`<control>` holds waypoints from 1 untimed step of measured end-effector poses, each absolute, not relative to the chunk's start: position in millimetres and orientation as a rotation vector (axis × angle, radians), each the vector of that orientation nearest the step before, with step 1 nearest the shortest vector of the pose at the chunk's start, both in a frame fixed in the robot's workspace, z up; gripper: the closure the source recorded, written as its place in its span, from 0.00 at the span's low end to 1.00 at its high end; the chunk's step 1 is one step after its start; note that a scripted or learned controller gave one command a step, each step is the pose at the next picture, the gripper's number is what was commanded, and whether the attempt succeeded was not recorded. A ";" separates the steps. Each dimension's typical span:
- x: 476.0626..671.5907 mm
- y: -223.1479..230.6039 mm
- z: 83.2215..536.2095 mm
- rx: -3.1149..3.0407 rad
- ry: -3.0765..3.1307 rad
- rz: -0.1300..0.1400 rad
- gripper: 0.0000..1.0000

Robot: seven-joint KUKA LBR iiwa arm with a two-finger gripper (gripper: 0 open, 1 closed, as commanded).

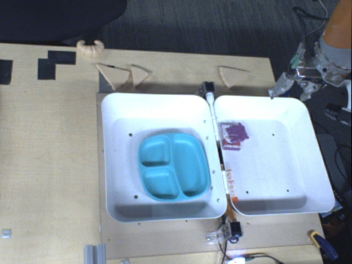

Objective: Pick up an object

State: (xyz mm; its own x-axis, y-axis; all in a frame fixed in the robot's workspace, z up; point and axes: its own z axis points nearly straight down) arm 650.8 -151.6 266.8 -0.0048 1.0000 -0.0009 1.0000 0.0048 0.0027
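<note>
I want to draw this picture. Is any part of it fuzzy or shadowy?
In the camera view the blue divided plate looks soft-edged and a grey shadow lies around it on the left bin's floor; the gripper at the upper right is blurry; the purple packet in the right bin is too fuzzy to read; the white bins look bright.

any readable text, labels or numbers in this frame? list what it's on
None readable.
Purple packet in the right bin: printed patch, too blurred to read.
Orange-marked strip on the divider between the bins: markings too small to read.
Blue divided tray in the left bin: no markings seen.
</note>
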 end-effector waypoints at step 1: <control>650.8 -151.6 266.8 2.214 2.225 0.002 0.00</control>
